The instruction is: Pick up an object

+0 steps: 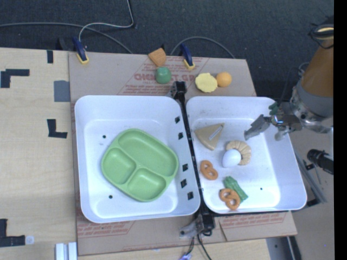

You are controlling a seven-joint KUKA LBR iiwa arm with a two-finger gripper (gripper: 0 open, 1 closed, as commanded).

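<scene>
Objects for the pick all sit in the right bin (282, 194), none in the gripper. From my feed: tan wedge (210, 135) near the bin's left wall, white egg (231, 158) just right and below it, touching a beige ring-shaped piece (243, 150) that curls around its right side. Orange pretzel (209, 170) below the wedge. Second pretzel (230, 198) near the front wall, overlapping a green piece (235, 187).

Gripper (267, 126) is over the right bin's upper-right area, right of the wedge and above the egg. I see two fingers splayed apart, one finger (255, 128) pointing left-down toward the bin floor. Jaws spread, nothing between them. Arm comes in from the right, orange band (319, 72) above the wrist.

Left bin (89, 118) holds a green divided tray (140, 164), three compartments, lying flat and slightly rotated.

Behind the bins on the cardboard: orange block (158, 56), green piece (162, 75) just below it, yellow round item (206, 82) touching or just beside an orange ball (223, 79). Two blue clamps (81, 51) at the cardboard's back edge.
</scene>
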